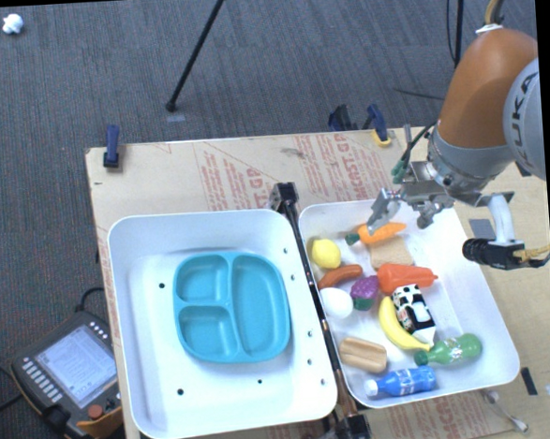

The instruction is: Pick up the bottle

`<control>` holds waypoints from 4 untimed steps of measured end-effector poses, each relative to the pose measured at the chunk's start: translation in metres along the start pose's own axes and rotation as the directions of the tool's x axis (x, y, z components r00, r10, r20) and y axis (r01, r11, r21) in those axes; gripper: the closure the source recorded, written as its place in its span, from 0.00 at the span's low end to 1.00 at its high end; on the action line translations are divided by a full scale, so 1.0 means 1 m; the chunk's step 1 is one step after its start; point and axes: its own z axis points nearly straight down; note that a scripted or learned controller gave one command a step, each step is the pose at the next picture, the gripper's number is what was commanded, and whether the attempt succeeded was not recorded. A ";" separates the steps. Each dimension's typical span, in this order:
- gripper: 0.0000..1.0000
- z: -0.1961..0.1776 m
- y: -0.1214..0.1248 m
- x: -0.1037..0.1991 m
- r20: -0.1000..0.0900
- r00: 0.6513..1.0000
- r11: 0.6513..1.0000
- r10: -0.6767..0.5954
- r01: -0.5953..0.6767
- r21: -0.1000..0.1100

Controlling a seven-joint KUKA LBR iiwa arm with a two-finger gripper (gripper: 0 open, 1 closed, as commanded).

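Tool [401, 205] hangs over the right bin's [497, 334] far end, whether spread or pinched unclear. A brown counter [197, 172] stands on dark carpet [59, 79]. Two white bins; one teal tray [231, 306] fills the left bin [133, 271]. One blue bottle [402, 381] lies at the right bin's near edge.

The scene is viewed from one fixed camera set above the bench [206, 167], angled down at a slant. Both white bins are taken in whole, the left bin [128, 271] and the right bin [485, 331], with dark carpet beyond the bench's far edge. The arm [486, 86] is seen entering from the right.
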 end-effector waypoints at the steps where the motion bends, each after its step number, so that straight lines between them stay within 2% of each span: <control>1: 1.00 -0.010 0.000 0.001 -0.001 1.000 1.000 -0.002 0.002 0.001; 2: 1.00 -0.208 -0.038 0.000 0.004 0.995 0.995 -0.100 0.100 -0.008; 3: 1.00 -0.218 -0.122 0.016 0.003 0.998 0.998 -0.059 0.059 -0.005; 4: 1.00 -0.151 -0.145 0.065 0.001 0.988 0.988 -0.152 0.152 -0.001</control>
